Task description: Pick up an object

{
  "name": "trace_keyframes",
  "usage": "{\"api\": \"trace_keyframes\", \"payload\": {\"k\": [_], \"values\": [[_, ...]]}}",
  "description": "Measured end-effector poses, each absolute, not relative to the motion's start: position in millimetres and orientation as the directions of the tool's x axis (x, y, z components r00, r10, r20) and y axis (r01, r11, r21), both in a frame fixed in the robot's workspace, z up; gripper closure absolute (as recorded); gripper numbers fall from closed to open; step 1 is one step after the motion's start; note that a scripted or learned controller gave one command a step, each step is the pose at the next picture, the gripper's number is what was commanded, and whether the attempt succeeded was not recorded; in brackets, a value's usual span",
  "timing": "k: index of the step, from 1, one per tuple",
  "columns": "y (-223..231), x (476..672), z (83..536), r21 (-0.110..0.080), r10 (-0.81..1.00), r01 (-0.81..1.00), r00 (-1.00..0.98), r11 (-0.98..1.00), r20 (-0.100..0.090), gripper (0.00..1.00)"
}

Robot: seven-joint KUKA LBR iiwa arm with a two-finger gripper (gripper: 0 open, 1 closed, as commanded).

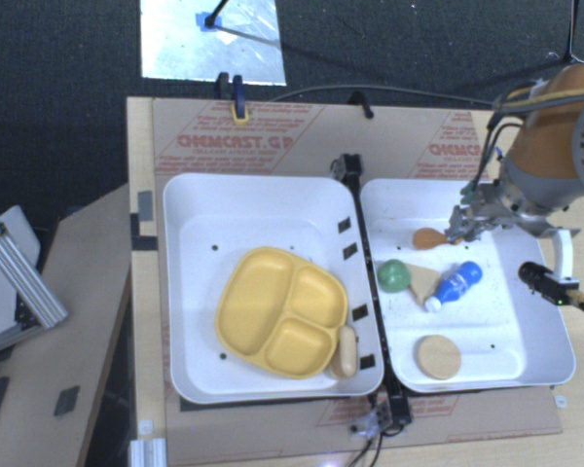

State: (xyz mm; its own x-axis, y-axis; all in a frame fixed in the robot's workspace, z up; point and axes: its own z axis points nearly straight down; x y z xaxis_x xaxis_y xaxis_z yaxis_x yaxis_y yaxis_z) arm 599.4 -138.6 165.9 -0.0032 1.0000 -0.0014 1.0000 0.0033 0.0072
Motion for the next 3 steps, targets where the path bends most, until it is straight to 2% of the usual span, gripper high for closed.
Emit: {"api": "trace_keyframes", "payload": {"k": [2,3], "values": [[-138,601.5,264,0.006,1.000,1.000,-0.005,0.005,-0.001,1.00],[-138,602.6,289,0.005,1.000,1.000,-0.006,0.006,-0.001,1.00]]}}
